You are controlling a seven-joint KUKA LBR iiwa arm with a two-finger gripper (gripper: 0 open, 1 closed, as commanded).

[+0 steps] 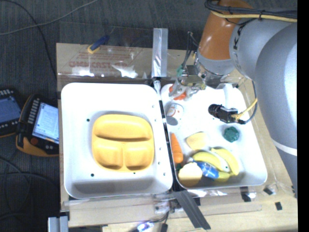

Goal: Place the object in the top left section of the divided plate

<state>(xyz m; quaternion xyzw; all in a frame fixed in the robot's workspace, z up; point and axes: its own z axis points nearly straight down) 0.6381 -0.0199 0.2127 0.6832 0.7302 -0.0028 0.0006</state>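
Yellow three-section plastic plate point(123, 141) sits in the left white bin point(77, 105), sections bare. The hand point(186, 87) hovers low at the right bin's point(251, 170) far-left corner, over something small and orange point(179, 96); its grip can't be made out. Carrot point(177, 149) and bananas point(223, 161) lie nearby.

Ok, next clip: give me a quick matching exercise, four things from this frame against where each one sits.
Things:
1. divided plate
2. carrot
3. banana
4. pincer

Places:
A. right bin, front right corner
B. middle of the left bin
C. over the right bin's back left corner
D. right bin, along the wall next to the left bin

Pairs: 1-B, 2-D, 3-A, 4-C
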